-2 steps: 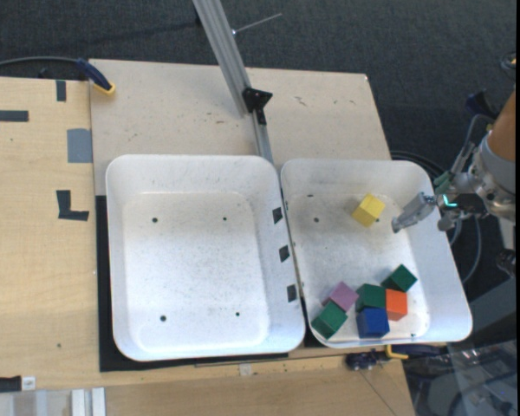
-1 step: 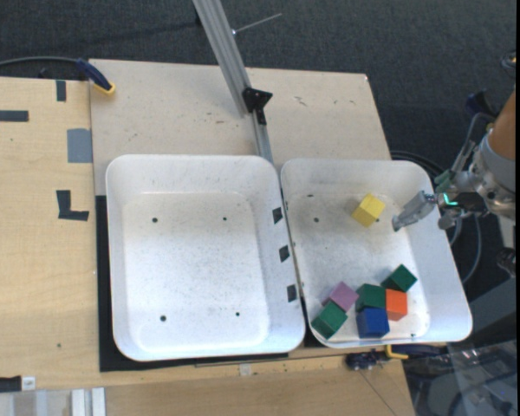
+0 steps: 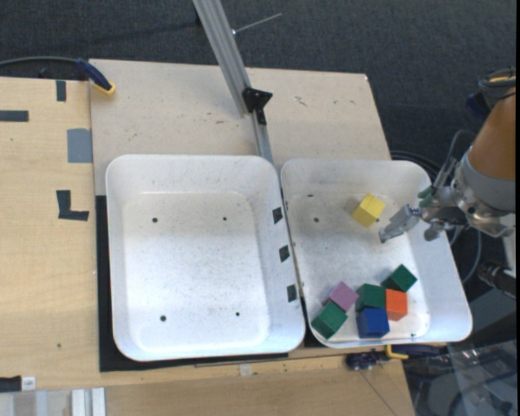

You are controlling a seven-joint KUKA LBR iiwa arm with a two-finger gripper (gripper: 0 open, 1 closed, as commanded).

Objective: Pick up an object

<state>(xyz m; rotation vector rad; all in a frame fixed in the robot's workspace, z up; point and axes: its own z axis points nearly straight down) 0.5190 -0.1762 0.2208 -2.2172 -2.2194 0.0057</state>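
Observation:
In the right bin (image 3: 329, 170) a yellow cube (image 3: 369, 209) lies alone near the middle. Several cubes cluster at the bin's front: a purple one (image 3: 342, 296), a blue one (image 3: 373, 321), an orange one (image 3: 396, 303) and three green ones (image 3: 330, 319), (image 3: 372, 297), (image 3: 402, 277). My gripper (image 3: 413, 228) hangs over the bin's right side, just right of the yellow cube and behind the cluster. Its fingers (image 3: 394, 226) are spread open with nothing between them.
The left bin (image 3: 191, 167) sits beside the right one, sharing a raised rim. A grey metal pole (image 3: 230, 50) slants down from the top to the bench behind the bins. Cables lie right of the bench.

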